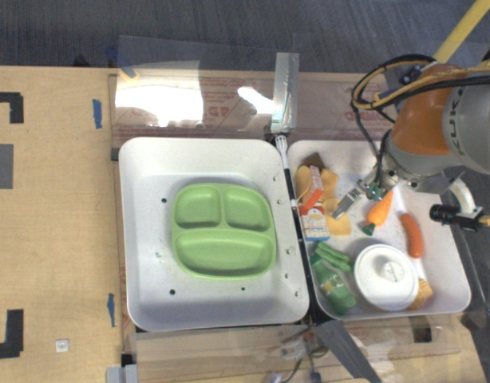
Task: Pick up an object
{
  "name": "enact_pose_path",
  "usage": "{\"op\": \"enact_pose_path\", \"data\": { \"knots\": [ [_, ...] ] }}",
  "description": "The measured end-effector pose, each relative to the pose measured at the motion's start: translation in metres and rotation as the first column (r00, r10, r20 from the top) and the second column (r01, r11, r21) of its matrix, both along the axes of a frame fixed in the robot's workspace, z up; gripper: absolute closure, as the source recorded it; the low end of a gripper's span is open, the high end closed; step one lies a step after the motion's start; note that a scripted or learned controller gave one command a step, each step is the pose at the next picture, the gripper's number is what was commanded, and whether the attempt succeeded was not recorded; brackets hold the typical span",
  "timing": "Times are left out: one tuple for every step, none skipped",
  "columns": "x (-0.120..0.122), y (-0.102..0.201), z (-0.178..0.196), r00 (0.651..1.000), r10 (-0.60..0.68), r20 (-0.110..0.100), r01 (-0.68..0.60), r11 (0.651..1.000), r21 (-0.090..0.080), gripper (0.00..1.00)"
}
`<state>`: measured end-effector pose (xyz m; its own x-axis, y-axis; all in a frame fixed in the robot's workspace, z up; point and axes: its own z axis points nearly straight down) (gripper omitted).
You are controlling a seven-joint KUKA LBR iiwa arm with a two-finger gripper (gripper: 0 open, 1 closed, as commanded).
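The right bin (456, 286) holds a jumble of toy food. An orange carrot (378, 211) lies near its middle and a red sausage (412, 235) lies to the carrot's right. A white round lidded bowl (386, 276) sits at the front, with green leafy pieces (334, 274) to its left. Yellow chip-like pieces (315, 183) and a small red and white packet (313, 214) lie along the left wall. My gripper (350, 201) hangs low over the bin's middle, just left of the carrot and right of the yellow pieces, with nothing visibly held.
The left bin (141, 238) holds a green divided plate (224, 230). A clear plastic sheet (197, 102) and a metal post (285, 94) stand behind the bins. The arm's orange band (424, 122) and its cables hang over the right bin's back corner.
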<state>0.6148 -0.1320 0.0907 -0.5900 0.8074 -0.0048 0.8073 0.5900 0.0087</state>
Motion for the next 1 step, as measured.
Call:
{"op": "enact_pose_path", "data": {
  "knots": [
    [0.0428, 0.0214, -0.0031, 0.938, -0.348, -0.003, 0.348, 0.938, 0.001, 0.00]
  ]
}}
